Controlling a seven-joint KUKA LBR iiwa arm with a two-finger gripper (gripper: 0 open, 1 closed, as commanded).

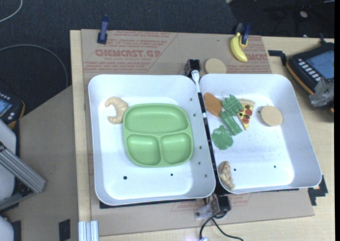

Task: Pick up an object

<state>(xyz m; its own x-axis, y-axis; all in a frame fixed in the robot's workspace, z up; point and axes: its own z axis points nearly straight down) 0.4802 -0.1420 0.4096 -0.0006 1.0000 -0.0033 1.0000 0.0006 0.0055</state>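
Gripper state could not be told: nothing showed how far it was open or whether it had hold of anything. Every pickable piece lay loose in the two bins.

At centre left, the left bin (101, 144), shallow, white and round-cornered, held a smooth pale green divided plate (157, 133) with three compartments. A tan, curled croissant (116, 109) lay just beside the plate's upper left corner.

The right bin (297, 149) touched the left one along a dark seam. Its pieces crowded the upper left part: an orange-brown oval piece (213, 104) near the seam, ridged dark green leafy pieces (230, 113) beside it, and a small pizza slice (246, 112) with red dots touching those greens. A rounded green leaf (222, 138) lay just below them. A flat, round tan disc (271, 116) sat apart to the right. A pale brown, shell-like piece (225, 171) rested at the bin's lower left, against the wall.

Both bins stood on a brown cardboard sheet (133, 48) printed with red letters. Above the right bin, on the cardboard, lay a yellow banana (238, 48) and a second tan disc (215, 66). Blue clamps (103, 30) gripped the sheet's upper edge. An orange-edged handheld screen (319, 67) lay at the right edge of the frame.
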